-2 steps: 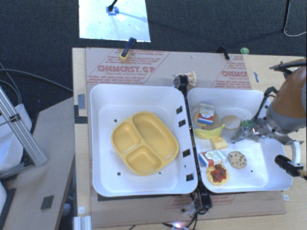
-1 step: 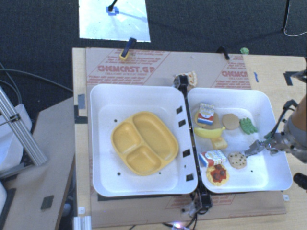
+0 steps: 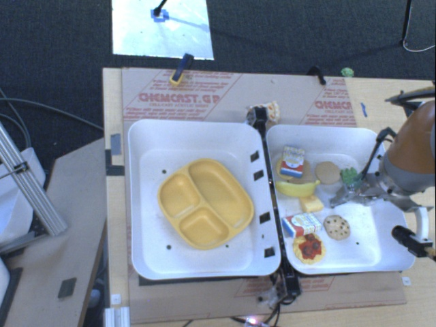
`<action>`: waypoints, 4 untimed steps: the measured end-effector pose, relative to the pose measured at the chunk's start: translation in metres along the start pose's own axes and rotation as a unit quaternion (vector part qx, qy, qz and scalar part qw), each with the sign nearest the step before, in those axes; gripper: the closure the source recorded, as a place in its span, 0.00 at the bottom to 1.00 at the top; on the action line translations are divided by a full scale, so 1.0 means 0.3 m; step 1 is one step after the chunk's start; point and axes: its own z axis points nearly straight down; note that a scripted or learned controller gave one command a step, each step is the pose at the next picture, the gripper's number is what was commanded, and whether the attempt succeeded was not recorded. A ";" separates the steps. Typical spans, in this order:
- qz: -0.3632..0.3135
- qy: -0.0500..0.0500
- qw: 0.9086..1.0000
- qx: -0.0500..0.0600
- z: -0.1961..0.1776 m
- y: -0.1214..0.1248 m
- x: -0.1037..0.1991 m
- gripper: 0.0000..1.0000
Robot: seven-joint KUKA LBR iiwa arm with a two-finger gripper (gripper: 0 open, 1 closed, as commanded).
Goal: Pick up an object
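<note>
The right bin point(image 3: 368, 254) holds several toy foods: a red and white snack box point(image 3: 293, 162), a banana point(image 3: 298, 188), a tan round biscuit point(image 3: 328, 172), a green piece point(image 3: 349, 176), a yellow cheese block point(image 3: 312, 204), a small carton point(image 3: 303, 222), a chocolate chip cookie point(image 3: 336, 227) and a small plate with red sauce point(image 3: 309, 248). My gripper point(image 3: 339, 198) reaches in from the right and sits low in this bin, just right of the cheese block, below the green piece and above the cookie. I see nothing held in it.
The left bin point(image 3: 146, 182) carries a yellow divided plate point(image 3: 206, 203). A black divider with clips point(image 3: 267, 196) runs between the bins. The arm's orange band point(image 3: 417, 148) hangs over the right bin's right edge. A small object point(image 3: 264, 113) lies behind the bins.
</note>
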 end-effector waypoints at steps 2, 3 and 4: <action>-0.003 0.002 1.000 0.001 -0.006 -0.082 0.347 0.00; 0.000 0.000 1.000 -0.001 -0.011 0.076 0.399 0.00; 0.001 0.000 1.000 0.000 -0.044 0.069 0.393 1.00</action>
